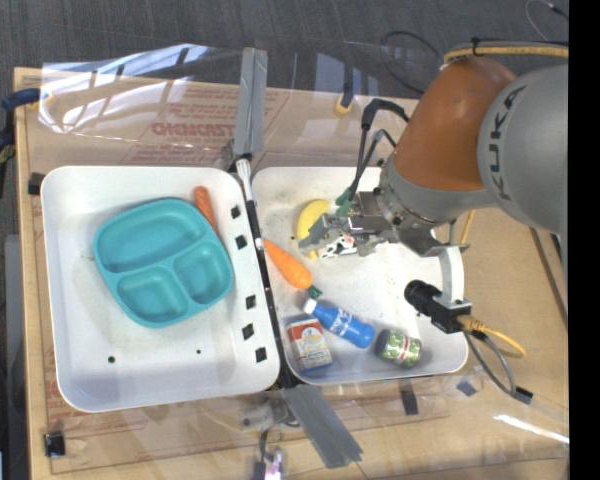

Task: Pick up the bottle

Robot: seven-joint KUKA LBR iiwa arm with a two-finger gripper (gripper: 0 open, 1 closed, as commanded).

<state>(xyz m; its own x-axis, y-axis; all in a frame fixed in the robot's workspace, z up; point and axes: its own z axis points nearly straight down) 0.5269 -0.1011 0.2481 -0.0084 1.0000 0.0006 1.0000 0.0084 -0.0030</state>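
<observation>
camera view: the bench (pixel 130 98) carries two shallow white bins side by side. the left bin (pixel 70 368) holds a teal divided plate (pixel 163 260) lying flat near its middle, and a small orange sausage-shaped piece (pixel 204 206) rests just beyond the plate's far right corner, close to the wall between the bins.

the right bin (pixel 420 273) is the busier one. the bottle (pixel 342 322), blue with a white cap and a pale label, lies on its side in the near half of this bin, cap pointing toward the divider and the far left. a small carton (pixel 308 343) with a red and white face sits just beside it on the near left, and a green can (pixel 397 347) lies on its side just to the right of the bottle's base. an orange carrot (pixel 287 264) lies slanted next to the divider, its tip near the bottle's cap. a yellow banana (pixel 311 216) sits farther back.

the arm (pixel 480 138) reaches in from the right, its orange band above the wrist. the gripper (pixel 332 236) hangs low over the middle of the right bin, just beside the banana and apart from the bottle. whether its fingers are spread or closed cannot be told; a small black-and-white object appears at their tips, too unclear to name.
</observation>
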